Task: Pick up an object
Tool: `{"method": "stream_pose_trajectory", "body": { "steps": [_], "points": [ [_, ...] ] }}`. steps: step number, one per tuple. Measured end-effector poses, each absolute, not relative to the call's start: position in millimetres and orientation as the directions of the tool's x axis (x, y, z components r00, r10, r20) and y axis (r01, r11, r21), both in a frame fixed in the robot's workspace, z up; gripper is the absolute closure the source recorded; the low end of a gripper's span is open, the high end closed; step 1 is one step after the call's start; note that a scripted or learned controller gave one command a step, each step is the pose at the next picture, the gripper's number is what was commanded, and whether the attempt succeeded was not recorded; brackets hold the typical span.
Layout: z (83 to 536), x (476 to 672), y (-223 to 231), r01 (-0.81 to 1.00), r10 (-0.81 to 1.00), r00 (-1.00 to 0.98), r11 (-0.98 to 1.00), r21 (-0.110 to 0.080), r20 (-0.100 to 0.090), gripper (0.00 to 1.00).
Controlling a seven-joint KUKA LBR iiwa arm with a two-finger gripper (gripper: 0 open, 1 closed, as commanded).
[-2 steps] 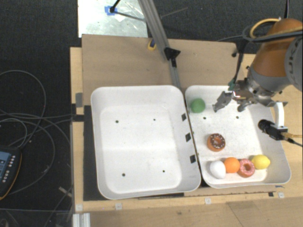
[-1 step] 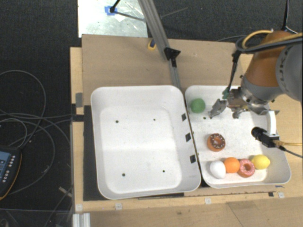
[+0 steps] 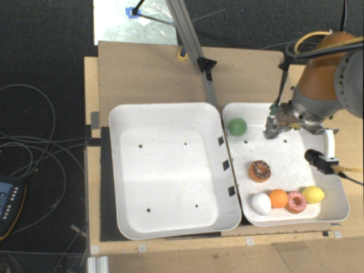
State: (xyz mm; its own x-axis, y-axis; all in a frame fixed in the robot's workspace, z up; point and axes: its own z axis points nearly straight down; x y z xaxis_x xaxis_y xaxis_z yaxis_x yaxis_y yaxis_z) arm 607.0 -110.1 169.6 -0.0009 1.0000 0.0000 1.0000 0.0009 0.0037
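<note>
Objects crowd the right bin (image 3: 341, 209) at lower right of the frame — egg (image 3: 261, 203), orange (image 3: 278, 198), pink donut (image 3: 296, 202) and lemon (image 3: 313, 195) pressed along its near wall, brown donut (image 3: 260, 170) mid-bin, green ball (image 3: 237, 127) at the far corner. We judge the gripper (image 3: 273, 128) hangs beside the ball, grasping nothing — its state we cannot tell.

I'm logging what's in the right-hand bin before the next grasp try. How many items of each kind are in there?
Green ball: 1
Doughnuts: 2, a brown one and a pink one
White egg: 1
Orange fruit: 1
Yellow lemon: 1
Total: 6
</note>
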Motion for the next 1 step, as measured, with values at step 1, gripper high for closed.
{"method": "stream_pose_trajectory", "body": {
  "steps": [1],
  "points": [
    [215.3, 611.8, -105.0, 1.0, 1.0, -0.006, 0.006, 0.007, -0.001, 1.0]
  ]
}}
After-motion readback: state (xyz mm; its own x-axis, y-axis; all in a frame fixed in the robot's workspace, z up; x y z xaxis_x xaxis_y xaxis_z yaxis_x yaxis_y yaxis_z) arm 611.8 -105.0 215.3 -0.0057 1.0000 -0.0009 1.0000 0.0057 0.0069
